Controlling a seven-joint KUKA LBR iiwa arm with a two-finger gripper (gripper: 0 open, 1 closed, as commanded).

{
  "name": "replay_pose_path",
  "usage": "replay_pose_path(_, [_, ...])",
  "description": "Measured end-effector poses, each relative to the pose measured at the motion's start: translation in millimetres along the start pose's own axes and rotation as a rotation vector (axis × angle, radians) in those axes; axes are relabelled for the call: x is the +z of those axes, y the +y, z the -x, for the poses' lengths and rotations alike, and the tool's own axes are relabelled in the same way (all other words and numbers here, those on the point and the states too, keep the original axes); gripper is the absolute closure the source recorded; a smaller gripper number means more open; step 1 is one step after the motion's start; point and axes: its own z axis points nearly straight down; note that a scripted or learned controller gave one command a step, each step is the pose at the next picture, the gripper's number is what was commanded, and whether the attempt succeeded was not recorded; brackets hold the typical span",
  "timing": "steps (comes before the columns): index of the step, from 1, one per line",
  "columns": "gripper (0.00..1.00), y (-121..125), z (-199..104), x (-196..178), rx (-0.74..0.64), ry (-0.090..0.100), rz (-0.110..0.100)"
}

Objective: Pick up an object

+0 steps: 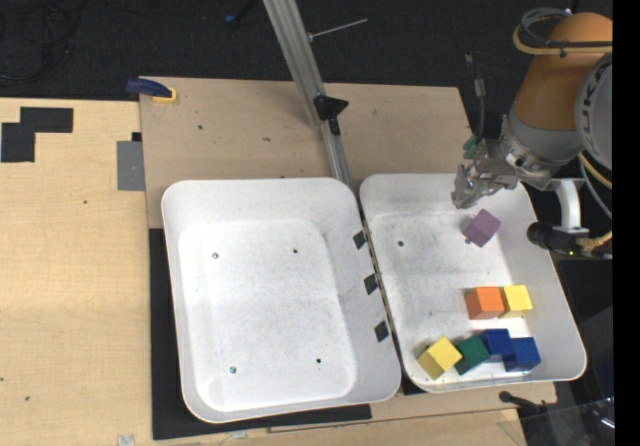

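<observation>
My gripper point(468, 192) hangs over the far part of the right bin point(420, 269). A purple block point(481, 228) sits tilted just below and to the right of its tip, very close to it; whether they touch cannot be made out. Nearer the front of the same bin lie an orange block point(486, 302) and a yellow block point(517, 297) side by side. At the front edge are another yellow block point(438, 357), a green block point(472, 351) and two blue blocks point(497, 340) point(521, 354).
The left bin point(260, 304) stands beside the right one, with black clips point(371, 283) along the shared edge. A slanted aluminium rail point(300, 59) rises behind the bins. The wooden bench point(70, 234) stretches to the left.
</observation>
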Motion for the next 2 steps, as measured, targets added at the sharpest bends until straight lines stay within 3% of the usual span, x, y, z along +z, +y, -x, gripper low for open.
replay_pose_path(1, [1.00,1,0,-21,-0.004,0.001,-0.002])
replay_pose_path(2, [1.00,-1,-52,-14,-0.011,0.004,-0.007])
